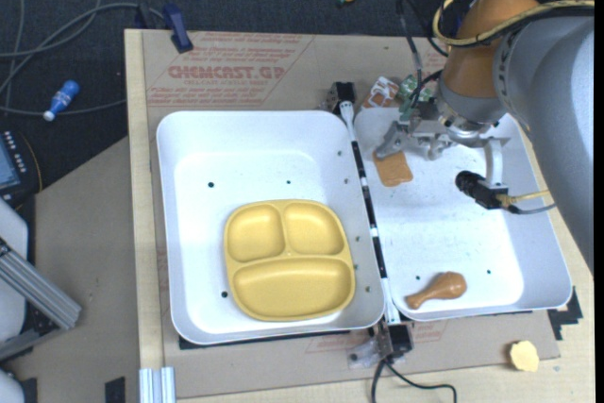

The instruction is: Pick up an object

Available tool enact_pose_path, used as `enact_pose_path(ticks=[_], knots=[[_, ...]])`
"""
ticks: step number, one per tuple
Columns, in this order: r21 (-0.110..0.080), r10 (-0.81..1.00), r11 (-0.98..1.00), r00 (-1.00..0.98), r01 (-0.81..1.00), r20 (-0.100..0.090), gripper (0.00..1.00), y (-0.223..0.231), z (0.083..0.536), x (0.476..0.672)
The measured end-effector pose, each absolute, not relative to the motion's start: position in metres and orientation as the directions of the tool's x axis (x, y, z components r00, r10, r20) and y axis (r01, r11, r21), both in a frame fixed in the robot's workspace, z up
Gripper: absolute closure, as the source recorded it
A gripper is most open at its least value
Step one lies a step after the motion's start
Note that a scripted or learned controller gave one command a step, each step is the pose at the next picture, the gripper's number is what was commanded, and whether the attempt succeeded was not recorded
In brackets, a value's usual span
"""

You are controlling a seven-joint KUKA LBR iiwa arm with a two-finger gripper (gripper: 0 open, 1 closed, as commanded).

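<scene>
My gripper (408, 142) hangs low over the back of the right bin (472, 241), below the orange band of the arm (486, 33). Its tip sits just above and against a flat brown toast-like piece (394, 170) that lies near the bin's left wall. I cannot see anything held in it. A brown toy drumstick (437, 289) lies at the front of the right bin. A yellow divided plate (288, 258) rests in the left bin (189, 165).
A small printed packet (381, 92) lies at the right bin's back rim. A black part with a yellow cable (483, 190) hangs off the arm over the bin. On the bench are a blue clamp (176, 26) and a yellow chunk (523, 355).
</scene>
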State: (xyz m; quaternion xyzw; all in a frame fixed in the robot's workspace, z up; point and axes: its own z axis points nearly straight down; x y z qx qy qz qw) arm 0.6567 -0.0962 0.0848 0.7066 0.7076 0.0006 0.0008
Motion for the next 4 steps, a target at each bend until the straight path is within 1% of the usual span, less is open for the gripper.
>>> enact_pose_path(ticks=[1,2,3,4], knots=[[0.003,1.000,0.001,-0.001,1.000,0.000,0.00,-0.094,0.085,0.664],[-0.002,1.000,-0.001,0.001,1.000,0.000,0.00,-0.099,0.085,0.649],[-0.002,1.000,-0.001,0.001,1.000,0.000,0.00,-0.094,0.085,0.642],[-0.002,1.000,0.000,0.000,1.000,0.000,0.00,-0.096,0.085,0.641]])
